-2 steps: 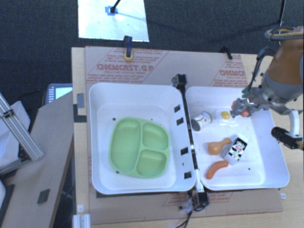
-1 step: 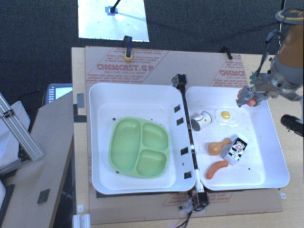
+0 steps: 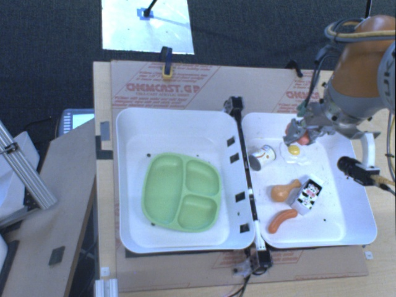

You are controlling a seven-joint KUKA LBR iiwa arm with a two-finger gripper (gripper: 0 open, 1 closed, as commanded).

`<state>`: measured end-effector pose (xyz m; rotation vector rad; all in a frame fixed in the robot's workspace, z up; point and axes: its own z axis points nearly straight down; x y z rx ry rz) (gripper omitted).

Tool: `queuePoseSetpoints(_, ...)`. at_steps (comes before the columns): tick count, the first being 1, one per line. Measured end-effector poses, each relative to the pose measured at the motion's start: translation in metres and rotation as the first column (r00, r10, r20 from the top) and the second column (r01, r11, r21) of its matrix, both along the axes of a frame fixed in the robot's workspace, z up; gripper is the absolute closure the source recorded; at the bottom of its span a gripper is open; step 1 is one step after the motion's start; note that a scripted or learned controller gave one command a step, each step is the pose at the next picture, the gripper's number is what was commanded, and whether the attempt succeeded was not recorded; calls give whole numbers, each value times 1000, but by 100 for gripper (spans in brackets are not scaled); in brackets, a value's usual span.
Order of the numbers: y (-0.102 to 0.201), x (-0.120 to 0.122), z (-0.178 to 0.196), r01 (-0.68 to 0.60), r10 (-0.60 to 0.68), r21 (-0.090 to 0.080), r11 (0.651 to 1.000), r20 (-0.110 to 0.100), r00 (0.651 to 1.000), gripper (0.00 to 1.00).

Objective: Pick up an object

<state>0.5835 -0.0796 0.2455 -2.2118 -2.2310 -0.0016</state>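
Observation:
My gripper [image 3: 297, 135] hangs over the back part of the right bin [image 3: 352, 228], just above a white toy fried egg [image 3: 296, 153] with a yellow yolk. A small orange bit [image 3: 304, 140] shows right against the gripper's tip; I cannot tell whether it is held. A small white can [image 3: 263, 156] lies to the left near the divider. Nearer the front lie an orange pear-shaped toy [image 3: 284, 192], a black-and-white box [image 3: 308, 197] touching it, and an orange sausage [image 3: 281, 220].
The left bin [image 3: 133, 129] holds a green divided plate [image 3: 182, 192]. A black clip strip [image 3: 242, 172] runs between the two bins. Bare bin floor lies at the right bin's front right.

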Motion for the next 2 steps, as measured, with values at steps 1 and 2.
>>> queuePoseSetpoints(1,52,-10,-15,0,0,0,1000,0,1000,100)
queuePoseSetpoints(2,94,-18,-14,1,-1,0,1000,0,1000,100)
